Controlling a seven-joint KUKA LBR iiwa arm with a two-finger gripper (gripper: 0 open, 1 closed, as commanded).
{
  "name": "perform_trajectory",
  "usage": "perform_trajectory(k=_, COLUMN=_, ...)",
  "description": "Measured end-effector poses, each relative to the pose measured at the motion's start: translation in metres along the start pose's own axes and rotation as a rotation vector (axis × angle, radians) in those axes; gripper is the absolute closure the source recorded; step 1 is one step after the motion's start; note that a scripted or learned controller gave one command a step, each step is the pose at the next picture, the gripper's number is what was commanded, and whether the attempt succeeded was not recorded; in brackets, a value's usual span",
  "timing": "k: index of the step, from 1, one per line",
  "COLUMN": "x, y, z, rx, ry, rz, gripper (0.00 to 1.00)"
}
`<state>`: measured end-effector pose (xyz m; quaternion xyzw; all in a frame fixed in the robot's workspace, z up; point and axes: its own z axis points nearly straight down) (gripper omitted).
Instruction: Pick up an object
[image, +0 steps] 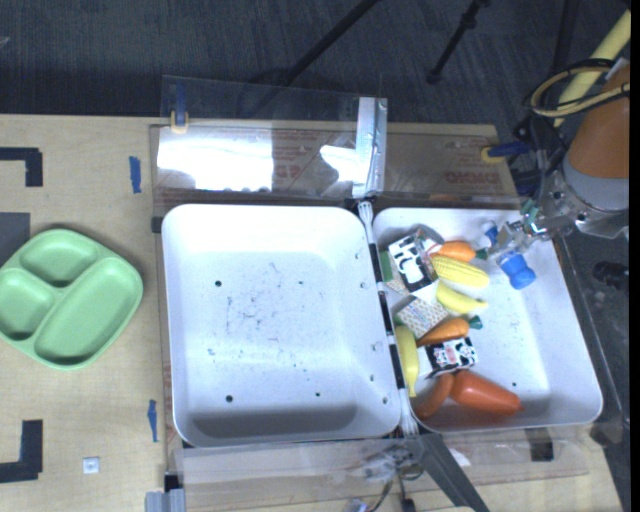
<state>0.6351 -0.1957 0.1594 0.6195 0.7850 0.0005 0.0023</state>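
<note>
— Two white bins are sitting side by side before you. What are you seeing on the far left?

— You are looking at a green divided plate lying on the bench, well apart from the left bin.

— And the objects?

— They are crowding the left half of the right bin: a black-and-white box, a corn cob, a yellow banana, a carrot and a red-orange pepper near the front.

— Where is the gripper hanging?

— It is hovering over that bin's far right corner, with a small blue cylinder lying just beside it. You cannot tell whether the gripper is open or closed, or whether it is touching the cylinder.
</note>
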Motion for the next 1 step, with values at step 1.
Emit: perform_trajectory(k=1, x=0.0458, y=0.0338, z=-0.0312, rx=0.0, ry=0.0, rz=-0.029, gripper=1.0)
